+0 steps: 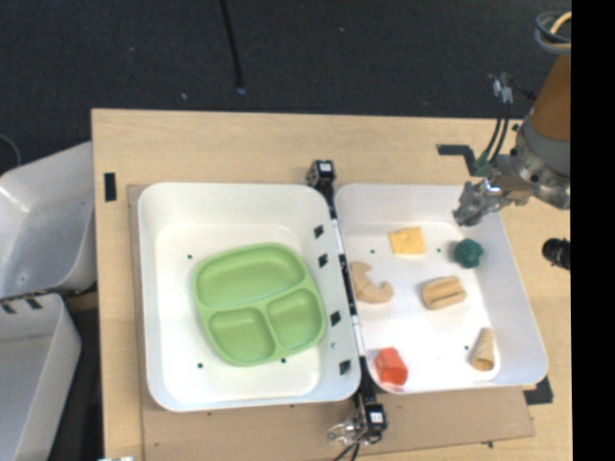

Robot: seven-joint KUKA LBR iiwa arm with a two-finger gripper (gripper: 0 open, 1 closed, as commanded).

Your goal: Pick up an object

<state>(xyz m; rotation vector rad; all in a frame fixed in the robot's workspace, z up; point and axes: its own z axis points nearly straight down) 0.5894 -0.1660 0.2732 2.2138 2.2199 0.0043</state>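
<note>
The right bin (pixel 509 286) holds a yellow block (pixel 406 241), a dark green ball (pixel 468 252), a tan bread-roll shape (pixel 443 292), a beige curved piece (pixel 369 285), a red piece (pixel 389 367) near the front left corner and a tan cone (pixel 482 350) at the front right. My gripper (pixel 473 206) hangs over the bin's back right part, just above and behind the green ball, with nothing seen between its fingers.
The left bin (pixel 163 257) holds a green three-compartment tray (pixel 258 303). A black divider with clips (pixel 338 277) runs between the bins. The wooden bench (pixel 240 147) surrounds them, and white containers (pixel 38 238) stand off its left edge.
</note>
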